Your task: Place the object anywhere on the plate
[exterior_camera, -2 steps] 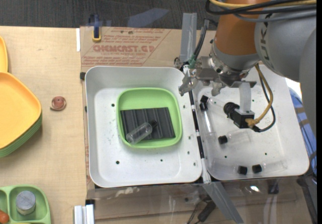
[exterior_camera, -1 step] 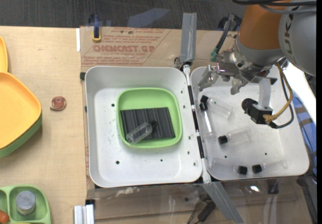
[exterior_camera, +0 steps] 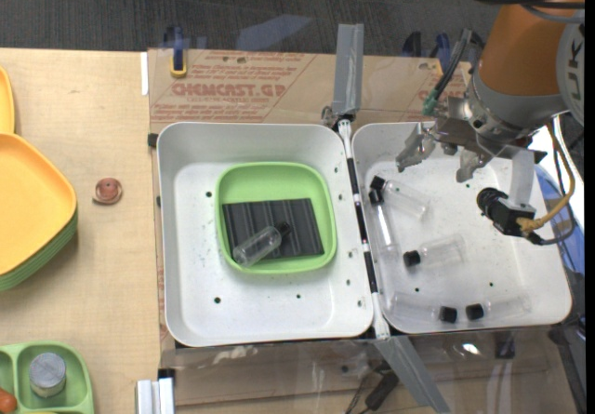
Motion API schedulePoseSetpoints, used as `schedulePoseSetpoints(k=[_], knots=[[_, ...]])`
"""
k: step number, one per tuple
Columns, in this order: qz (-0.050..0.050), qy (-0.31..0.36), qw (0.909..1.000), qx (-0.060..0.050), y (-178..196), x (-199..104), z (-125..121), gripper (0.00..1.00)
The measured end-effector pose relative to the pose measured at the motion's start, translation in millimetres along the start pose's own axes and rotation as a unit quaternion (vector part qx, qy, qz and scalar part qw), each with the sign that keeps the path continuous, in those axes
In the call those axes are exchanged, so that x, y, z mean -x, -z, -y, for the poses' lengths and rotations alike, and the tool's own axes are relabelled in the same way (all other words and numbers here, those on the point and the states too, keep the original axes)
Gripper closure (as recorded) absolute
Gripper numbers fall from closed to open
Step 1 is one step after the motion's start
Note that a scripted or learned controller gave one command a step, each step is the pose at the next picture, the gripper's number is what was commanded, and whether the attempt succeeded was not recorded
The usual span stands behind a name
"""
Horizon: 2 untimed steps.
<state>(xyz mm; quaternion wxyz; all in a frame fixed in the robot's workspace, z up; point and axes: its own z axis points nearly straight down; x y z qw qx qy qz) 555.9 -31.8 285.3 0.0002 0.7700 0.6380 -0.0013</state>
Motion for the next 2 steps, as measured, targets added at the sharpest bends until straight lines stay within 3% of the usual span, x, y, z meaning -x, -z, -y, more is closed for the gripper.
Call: schedulePoseSetpoints(k=[1, 2], knots=[[0.0, -0.039, 0.9992, -0.001, -37.9, 28.5, -21.3, 0.0], [0.001, -0.038, 0.9993, -0.003, -29.7, 29.1, -21.5, 1.0]])
